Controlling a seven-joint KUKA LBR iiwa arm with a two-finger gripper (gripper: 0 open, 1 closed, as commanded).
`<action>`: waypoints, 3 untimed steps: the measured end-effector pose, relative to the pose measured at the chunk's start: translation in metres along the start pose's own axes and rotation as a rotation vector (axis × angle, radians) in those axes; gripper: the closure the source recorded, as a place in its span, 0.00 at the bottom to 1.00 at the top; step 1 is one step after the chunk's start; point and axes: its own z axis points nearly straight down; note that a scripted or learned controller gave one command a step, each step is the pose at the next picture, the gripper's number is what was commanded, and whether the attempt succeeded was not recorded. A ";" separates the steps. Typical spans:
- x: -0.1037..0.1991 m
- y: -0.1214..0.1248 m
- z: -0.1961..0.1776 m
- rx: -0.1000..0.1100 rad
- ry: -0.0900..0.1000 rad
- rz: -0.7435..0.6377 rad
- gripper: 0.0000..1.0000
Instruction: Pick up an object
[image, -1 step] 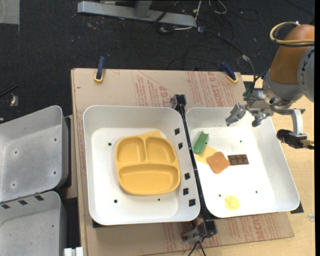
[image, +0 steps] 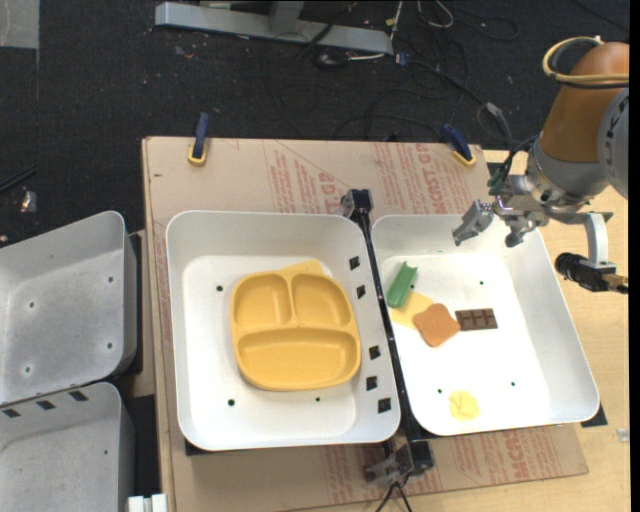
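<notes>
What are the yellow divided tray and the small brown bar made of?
The yellow divided tray looks like moulded plastic: one even colour, rounded compartment walls, a soft sheen. The small brown bar resembles a toy chocolate piece, probably plastic or rubber, with a segmented top; it is too small to be sure.

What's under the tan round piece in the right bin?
A pale yellow flat piece shows from beneath the upper-left edge of the tan round piece. How far it runs under is hidden. The brown bar sits close at its right; overlap can't be judged.
</notes>
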 end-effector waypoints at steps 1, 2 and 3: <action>-0.005 0.007 0.058 0.002 0.000 0.000 0.00; -0.004 0.007 0.108 0.002 0.000 -0.002 0.00; -0.004 0.008 0.095 -0.002 -0.001 -0.004 1.00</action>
